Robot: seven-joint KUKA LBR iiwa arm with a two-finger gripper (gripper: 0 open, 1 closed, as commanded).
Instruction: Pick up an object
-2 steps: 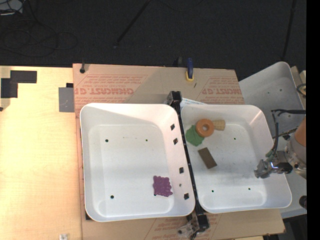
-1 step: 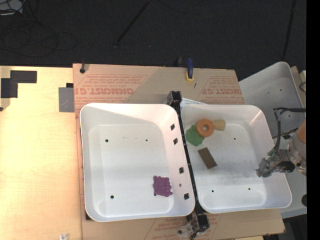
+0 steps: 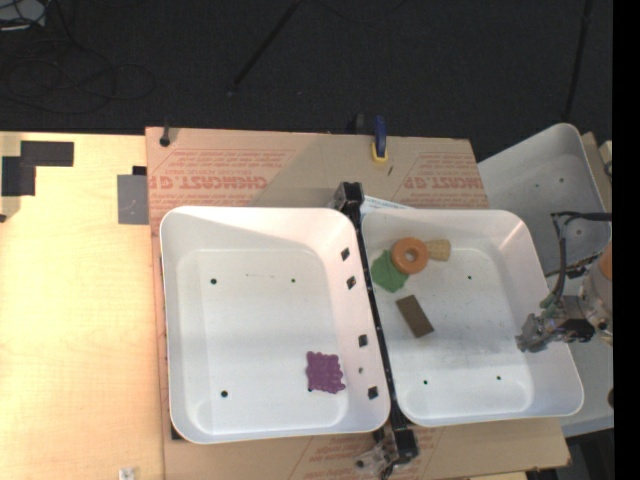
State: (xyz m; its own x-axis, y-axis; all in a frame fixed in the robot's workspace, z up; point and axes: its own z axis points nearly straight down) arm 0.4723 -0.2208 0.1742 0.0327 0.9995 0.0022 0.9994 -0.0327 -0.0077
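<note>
Task status: the pick has not yet begun, judging from the layout. The gripper [image 3: 540, 333] sits at the right rim of the right bin [image 3: 500, 403], low over the bin floor, with nothing visible between its parts. Whether it is spread or pressed together cannot be told at this resolution.

Candidate objects, located relative to the gripper:
- Brown rectangular block [image 3: 414, 316]: to the left of the gripper, on the bin floor, the nearest object, apart from it.
- Green block [image 3: 387, 272]: farther left and toward the far side of the bin, close to the divider.
- Orange ring [image 3: 409, 255]: resting against the green block, on its far-right edge.
- Tan cylindrical piece [image 3: 438, 251]: touching the orange ring, on the side nearer the gripper.
- Purple textured object [image 3: 324, 372]: well to the left, in the left bin [image 3: 200, 408], across the divider.

Remaining steps, as an estimate: travel to one object, descend, close, lift. All objects lie untouched on the bin floors.

Readable markings: the brown board [image 3: 300, 173] beneath the bins carries red printed lettering, inverted toward the camera. It appears twice; the exact wording is not legible with confidence.
</note>
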